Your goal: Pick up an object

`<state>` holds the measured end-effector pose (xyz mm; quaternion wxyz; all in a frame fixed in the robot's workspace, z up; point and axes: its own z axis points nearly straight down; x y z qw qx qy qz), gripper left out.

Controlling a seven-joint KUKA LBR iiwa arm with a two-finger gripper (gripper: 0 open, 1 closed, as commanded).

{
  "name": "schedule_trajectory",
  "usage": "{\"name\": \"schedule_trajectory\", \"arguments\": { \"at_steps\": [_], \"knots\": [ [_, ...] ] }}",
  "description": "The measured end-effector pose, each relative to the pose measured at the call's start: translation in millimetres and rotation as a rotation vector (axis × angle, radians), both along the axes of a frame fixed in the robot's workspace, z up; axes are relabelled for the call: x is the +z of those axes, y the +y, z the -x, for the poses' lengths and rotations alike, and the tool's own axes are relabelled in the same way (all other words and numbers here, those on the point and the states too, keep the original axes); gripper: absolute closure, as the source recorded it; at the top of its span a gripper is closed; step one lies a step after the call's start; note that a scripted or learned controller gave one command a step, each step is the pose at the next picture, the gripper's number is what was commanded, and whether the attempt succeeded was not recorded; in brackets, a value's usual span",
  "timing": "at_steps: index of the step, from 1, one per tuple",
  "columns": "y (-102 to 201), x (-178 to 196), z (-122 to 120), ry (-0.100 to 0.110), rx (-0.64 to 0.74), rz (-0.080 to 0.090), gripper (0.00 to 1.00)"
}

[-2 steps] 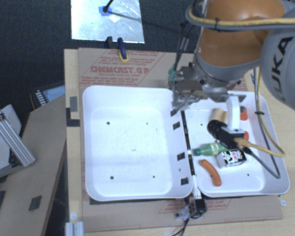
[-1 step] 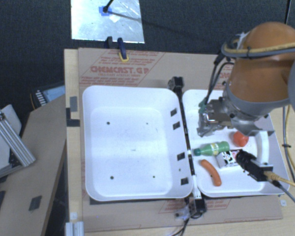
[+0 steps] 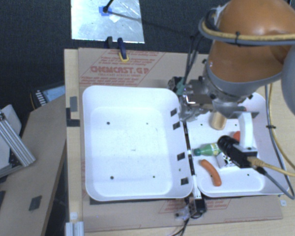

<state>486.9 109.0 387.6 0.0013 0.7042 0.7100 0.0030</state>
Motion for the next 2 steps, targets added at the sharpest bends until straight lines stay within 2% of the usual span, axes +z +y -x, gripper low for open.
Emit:
{"name": "schedule_trajectory", "arguments": {
  "at_steps": [1,2],
  "knots": [
    [-72,27,0,0.001,-0.011,0.003,1.00],
    [-9,95,-35,-0.003,0.000,0.000,1.00]
  ]
}}
